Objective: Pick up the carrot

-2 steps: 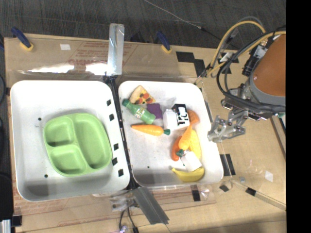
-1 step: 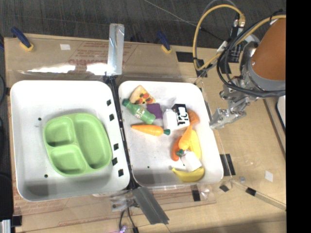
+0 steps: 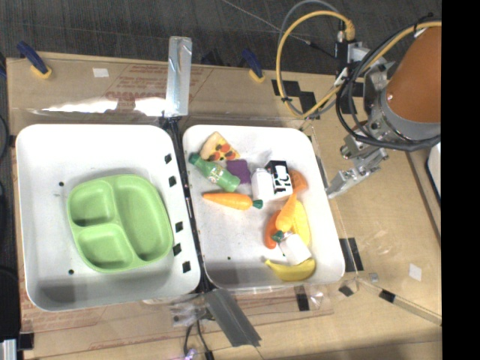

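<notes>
While the carrot (image 3: 227, 200) is lying on its side on the floor of the right bin (image 3: 232, 257), the claw (image 3: 352, 172) is hanging well apart from it, out past that bin's right wall and over the bare tabletop (image 3: 390, 238). Whether the claw is apart or together I cannot tell from this slanted view. The carrot's orange body is pointing left, with its green end to the right, just beside a small white carton (image 3: 261, 184). A green bottle (image 3: 214, 170) is lying just beyond it on the far side, next to a pizza slice (image 3: 218, 148) and a purple piece (image 3: 239, 171). Nearer and to the right, a banana (image 3: 291, 269) is curving along the bin's near corner. A green divided plate (image 3: 118, 221) is sitting in the left bin (image 3: 37, 201).
</notes>
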You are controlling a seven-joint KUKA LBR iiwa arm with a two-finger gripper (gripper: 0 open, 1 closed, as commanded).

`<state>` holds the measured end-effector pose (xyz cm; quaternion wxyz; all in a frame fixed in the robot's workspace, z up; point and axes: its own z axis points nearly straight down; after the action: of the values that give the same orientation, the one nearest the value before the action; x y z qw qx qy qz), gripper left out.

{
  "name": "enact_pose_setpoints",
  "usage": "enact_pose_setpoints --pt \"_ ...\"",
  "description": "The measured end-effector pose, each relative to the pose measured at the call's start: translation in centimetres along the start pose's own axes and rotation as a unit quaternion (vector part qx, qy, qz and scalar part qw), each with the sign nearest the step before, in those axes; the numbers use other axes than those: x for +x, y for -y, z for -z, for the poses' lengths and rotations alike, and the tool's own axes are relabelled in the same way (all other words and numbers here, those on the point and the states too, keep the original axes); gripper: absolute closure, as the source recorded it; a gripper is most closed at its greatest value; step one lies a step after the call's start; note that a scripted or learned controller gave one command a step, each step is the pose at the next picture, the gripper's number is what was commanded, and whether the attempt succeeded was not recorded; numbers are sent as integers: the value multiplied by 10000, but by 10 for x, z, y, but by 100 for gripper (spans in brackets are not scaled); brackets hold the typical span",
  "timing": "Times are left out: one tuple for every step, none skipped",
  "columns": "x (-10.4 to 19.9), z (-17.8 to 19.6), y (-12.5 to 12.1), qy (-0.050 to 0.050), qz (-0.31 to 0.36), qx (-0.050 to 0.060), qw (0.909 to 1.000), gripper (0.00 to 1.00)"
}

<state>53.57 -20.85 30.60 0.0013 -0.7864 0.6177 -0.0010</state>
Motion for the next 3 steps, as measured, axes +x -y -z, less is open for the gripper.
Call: enact_pose_setpoints --pt "-17 -30 -37 19 2087 -26 9780 100" --pt "-13 -17 -12 -1 3502 9 9367 100" --pt "17 21 73 -7 4814 20 8765 100"
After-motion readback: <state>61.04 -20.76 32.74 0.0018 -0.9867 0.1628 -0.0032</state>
